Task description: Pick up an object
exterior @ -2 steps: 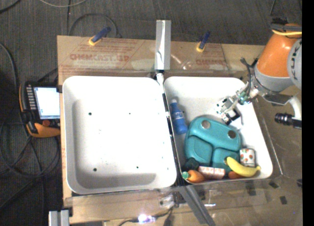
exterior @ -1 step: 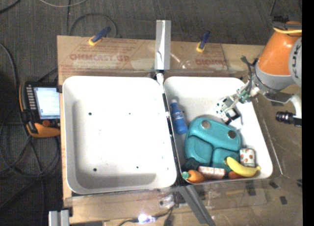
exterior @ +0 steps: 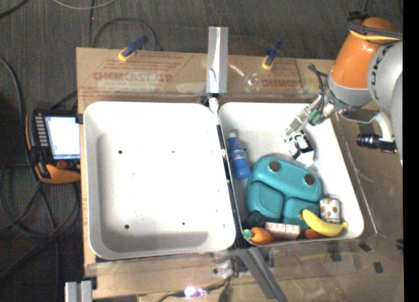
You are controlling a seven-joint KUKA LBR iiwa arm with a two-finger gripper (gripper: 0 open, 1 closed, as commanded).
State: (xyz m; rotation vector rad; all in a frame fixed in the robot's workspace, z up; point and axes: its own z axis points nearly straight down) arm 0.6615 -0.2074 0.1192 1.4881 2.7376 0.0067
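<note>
Two white bins side by side; in the right bin (exterior: 340,156), gripper (exterior: 300,142) poised over bare floor near the back, finger state impossible to tell; toward the front, teal container (exterior: 285,189), blue bottle (exterior: 237,160) along the left wall, banana (exterior: 323,225), carrot (exterior: 261,235), small can (exterior: 330,209) crowded together.

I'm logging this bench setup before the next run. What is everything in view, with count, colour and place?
Bins: two, white, side by side on the bench.
Bottle: one, blue, right bin, along its left wall.
Tray: one, teal, middle of right bin.
Banana: one, yellow, right bin, near corner.
Can: one, white and red, beside the banana.
Carrot: one, orange, right bin, near edge.
Clamps: two, blue and yellow, on the board behind the bins.
Handheld screen: one, orange and black, left of the bench.
Arm: one, grey and orange, at right.
Gripper: one, over the right bin's far part.
</note>
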